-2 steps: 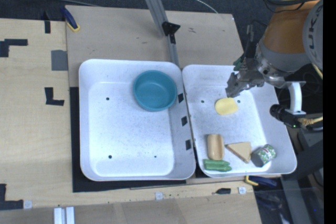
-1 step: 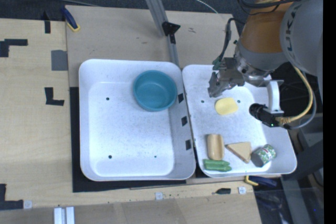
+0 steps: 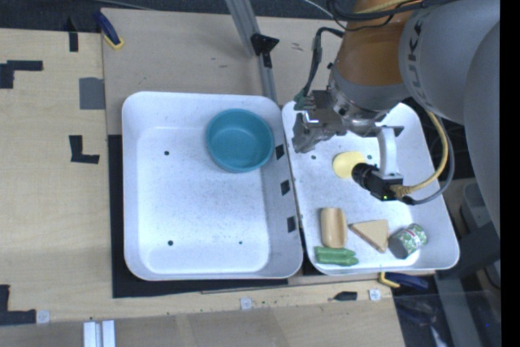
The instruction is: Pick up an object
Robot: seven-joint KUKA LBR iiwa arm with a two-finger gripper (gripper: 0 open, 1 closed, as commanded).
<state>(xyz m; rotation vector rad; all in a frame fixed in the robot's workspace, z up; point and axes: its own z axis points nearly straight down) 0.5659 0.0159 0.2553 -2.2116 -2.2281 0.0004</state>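
**Pick not yet made: gripper being held over the right bin**

The gripper [image 3: 307, 130] is being held low over the upper-left part of the right bin [image 3: 431, 252]. Whether the jaws are open or closed cannot be told; nothing is being seen between them.

Candidates, placed from the jaws: a yellow ball [image 3: 348, 164] is lying just beside them, toward the bin's middle. A tan block [image 3: 331, 226], a green pod [image 3: 336, 258], a wedge [image 3: 371, 234] and a foil-wrapped lump [image 3: 408, 240] are being crowded together well below, along the near wall. A blue bowl [image 3: 239, 140] is sitting across the divider in the left bin [image 3: 154, 256].

Judgement: the ball is being favoured as the nearest, isolated target. The jaws should be centred over it before descent, since a round thing is likely to be pushed away by an off-centre close.

Count: bins 2; bowl 1; ball 1; block 1; pod 1; wedge 1; foil lump 1.
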